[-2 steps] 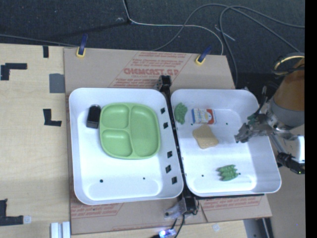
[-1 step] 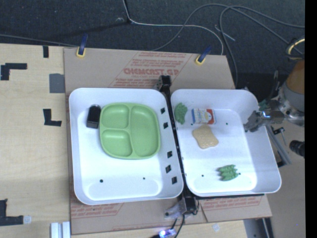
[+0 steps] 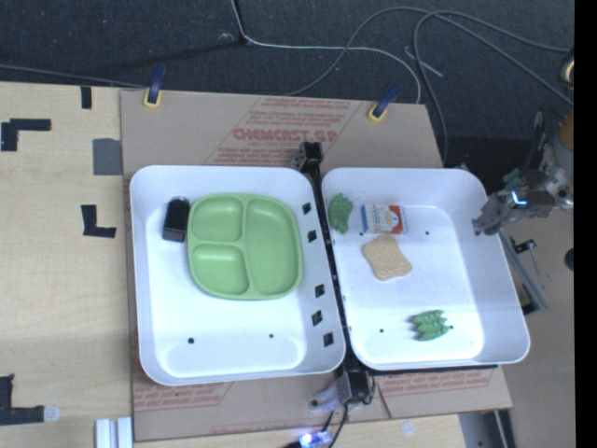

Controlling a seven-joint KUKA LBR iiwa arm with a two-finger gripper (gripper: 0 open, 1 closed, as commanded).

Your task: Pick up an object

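Note:
The right bin (image 3: 466, 250) holds a green broccoli piece (image 3: 340, 212), a small white carton with red and blue print (image 3: 382, 218), a tan bread-like piece (image 3: 386, 258) and a green pea pod (image 3: 429, 324). My gripper (image 3: 492, 215) hangs at the bin's right rim, apart from all of these, with nothing seen between its fingers. The arm behind it is mostly cut off at the right edge of the view.
The left bin (image 3: 159, 325) holds a green divided plate (image 3: 246, 246) and a small black block (image 3: 175, 219) at the plate's left. Clips join the two bins along the middle divider (image 3: 324, 269). Cables trail over the dark backdrop behind the bench.

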